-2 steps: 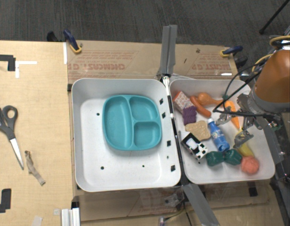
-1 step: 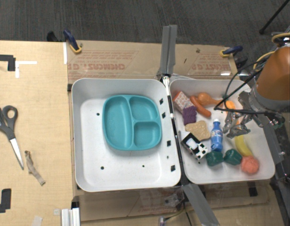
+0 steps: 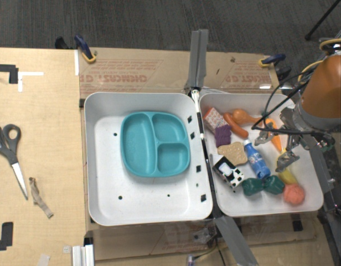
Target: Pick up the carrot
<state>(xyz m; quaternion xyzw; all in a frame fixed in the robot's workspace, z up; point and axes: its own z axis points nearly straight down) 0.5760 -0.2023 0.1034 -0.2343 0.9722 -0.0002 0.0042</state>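
From my station I see the arm (image 3: 324,87) reaching in from the right, its orange band above the wrist, with the gripper (image 3: 281,148) low over the right bin (image 3: 311,204). Between its fingers I can see the carrot (image 3: 277,142), a small orange piece showing just beside the dark finger links, so I read the gripper as clenched on it, though the cables and linkage cover part of the contact. The carrot sits toward the far right of that bin, above a yellow piece (image 3: 288,176) that lies near the bin's right wall. Left of the gripper lies a larger orange toy (image 3: 238,121), and beside it a pink patterned block (image 3: 213,117) and a purple block (image 3: 222,134). Below those I see a tan bread-shaped piece (image 3: 233,154), a blue bottle (image 3: 256,159), and a black-and-white cow figure (image 3: 230,173). Along the near side rest a dark green toy (image 3: 262,186) and a pink ball (image 3: 294,194). The left bin (image 3: 98,165) holds a teal divided plate (image 3: 155,143). On the wooden bench to the far left lie scissors (image 3: 10,154)
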